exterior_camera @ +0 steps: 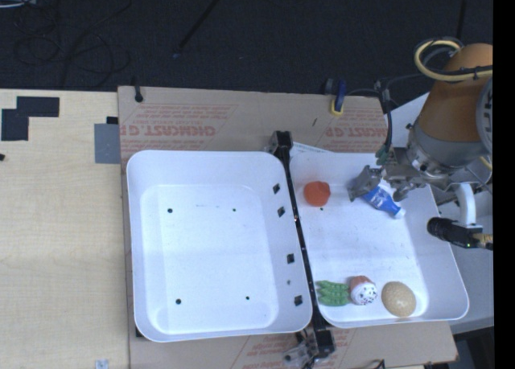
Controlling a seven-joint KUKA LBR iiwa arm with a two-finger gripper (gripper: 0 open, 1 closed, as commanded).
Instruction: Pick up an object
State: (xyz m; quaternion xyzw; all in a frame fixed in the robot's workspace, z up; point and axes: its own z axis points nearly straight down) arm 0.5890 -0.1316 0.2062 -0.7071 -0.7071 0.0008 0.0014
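We see two white bins side by side on the desk. The left bin (145, 190) holds nothing we can make out. The right bin (438, 275) holds several small things: an orange ball (317, 193) near its upper left, and along the bottom edge a green piece (331, 293), a red and white ball (363, 290) touching it, and a tan egg (398, 298) just beside that.

The arm (455, 110) reaches in from the right, and its gripper (378, 185) hangs over the upper right part of the right bin. A blue and white packet (383, 200) sits right at the gripper, tilted, with one end under the metal parts. We cannot tell whether the gripper is spread or clenched, nor whether the packet is caught by it or merely lies on the bin floor beneath.

We judge the packet to be the thing being tried for, since it is the only one near the gripper. It looks light and thin, probably a soft pouch or small tube that would bend and slide on the smooth white floor. We would take it across its narrow width near the middle, so it does not swing or slip out by one end. The round things below would likely roll away from a poor squeeze; the egg looks hard and smooth.
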